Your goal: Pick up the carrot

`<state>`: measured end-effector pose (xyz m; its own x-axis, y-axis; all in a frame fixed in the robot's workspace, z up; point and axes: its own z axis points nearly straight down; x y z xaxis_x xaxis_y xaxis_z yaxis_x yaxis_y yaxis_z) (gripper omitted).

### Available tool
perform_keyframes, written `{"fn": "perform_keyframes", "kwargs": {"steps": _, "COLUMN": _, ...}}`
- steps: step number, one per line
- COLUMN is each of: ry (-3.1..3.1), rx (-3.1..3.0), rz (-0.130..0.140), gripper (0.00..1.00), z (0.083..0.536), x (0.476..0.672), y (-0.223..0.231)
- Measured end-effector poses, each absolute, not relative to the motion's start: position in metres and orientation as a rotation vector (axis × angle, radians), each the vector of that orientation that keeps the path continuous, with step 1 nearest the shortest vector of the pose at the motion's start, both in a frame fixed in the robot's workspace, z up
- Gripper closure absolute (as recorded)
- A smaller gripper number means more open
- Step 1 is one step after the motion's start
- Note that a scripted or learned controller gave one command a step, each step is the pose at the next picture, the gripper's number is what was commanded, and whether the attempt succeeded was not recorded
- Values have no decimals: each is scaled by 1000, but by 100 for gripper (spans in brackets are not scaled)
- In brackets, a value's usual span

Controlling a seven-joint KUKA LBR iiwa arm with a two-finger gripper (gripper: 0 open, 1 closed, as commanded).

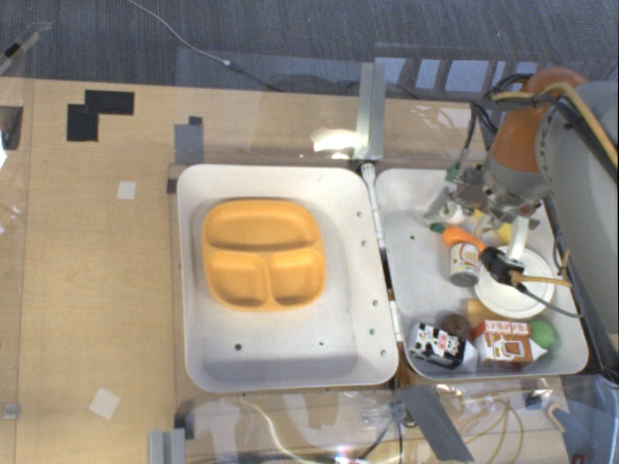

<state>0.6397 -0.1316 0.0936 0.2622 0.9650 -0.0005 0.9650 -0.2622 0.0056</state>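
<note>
The left bin (290,361) is taken up by a yellow compartment tray (261,252), which plays no part in the task. The right bin (404,211) is reached into by the arm (517,143) from the right. In this bin a white plate (517,298), a red-and-white carton (506,344), a black-and-white packet (440,344) and a small bottle (465,261) are gathered toward the near side.

The gripper (476,213) is lowered over the far part of the right bin; whether it is open or closed cannot be told. The carrot (451,231), orange with a green end, is seen lying on the bin floor just beside the gripper, next to the bottle. It is not shown as held. The approach is judged nearly done, while the grasp and the lift are left to be made.
</note>
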Motion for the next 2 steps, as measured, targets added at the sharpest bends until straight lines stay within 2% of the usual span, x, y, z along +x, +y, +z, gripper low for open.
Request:
{"fn": "perform_keyframes", "kwargs": {"steps": 1, "ry": 1845, "rx": 2531, "rz": 13, "gripper": 0, "z": 90, "x": 607, "y": -106}}
{"fn": "perform_keyframes", "kwargs": {"steps": 2, "ry": 2058, "rx": 2356, "rz": 21, "gripper": 0, "z": 91, "x": 583, "y": -120}}
